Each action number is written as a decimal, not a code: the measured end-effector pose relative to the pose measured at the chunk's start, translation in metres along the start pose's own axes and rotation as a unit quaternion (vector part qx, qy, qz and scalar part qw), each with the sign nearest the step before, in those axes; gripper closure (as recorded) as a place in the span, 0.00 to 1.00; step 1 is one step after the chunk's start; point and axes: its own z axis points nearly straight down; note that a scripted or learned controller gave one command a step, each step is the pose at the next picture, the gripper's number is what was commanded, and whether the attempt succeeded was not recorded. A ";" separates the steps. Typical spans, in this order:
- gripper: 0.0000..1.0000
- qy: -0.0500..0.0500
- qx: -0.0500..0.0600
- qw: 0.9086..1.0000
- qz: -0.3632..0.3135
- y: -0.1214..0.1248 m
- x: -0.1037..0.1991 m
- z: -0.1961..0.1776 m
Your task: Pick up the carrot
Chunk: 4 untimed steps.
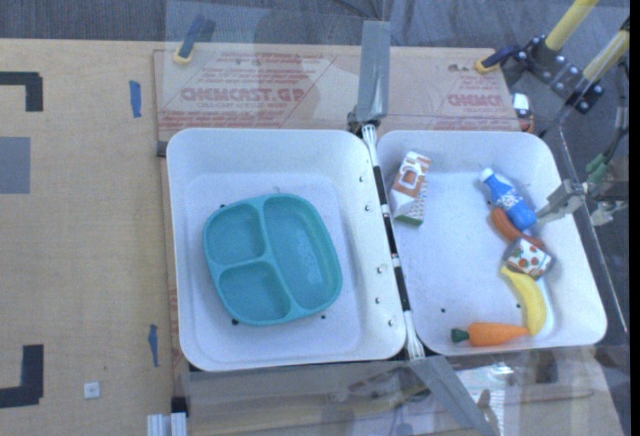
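The carrot (492, 333) is small and orange with a green top. It lies flat along the front wall of the right bin (450, 264), with the green end pointing left. Its right tip touches the lower end of a yellow banana (531, 298). Nothing covers the carrot.
Along the right bin's right side lie a blue bottle (508, 200), an orange-red piece (503, 224) and a small patterned box (528, 259). A white and orange carton (410, 188) lies near the divider. The left bin (190, 174) holds a teal divided plate (272, 258). A grey metal part (572, 196) juts over the right rim.
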 end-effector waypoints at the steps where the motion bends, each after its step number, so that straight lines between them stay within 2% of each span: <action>1: 0.00 0.001 0.001 0.993 -0.114 -0.002 0.047 0.006; 2: 0.00 0.001 0.001 0.983 -0.185 -0.013 0.090 0.001; 3: 0.00 0.001 0.001 0.976 -0.219 -0.033 0.139 0.073; 4: 0.00 0.001 0.000 0.973 -0.230 -0.033 0.062 0.145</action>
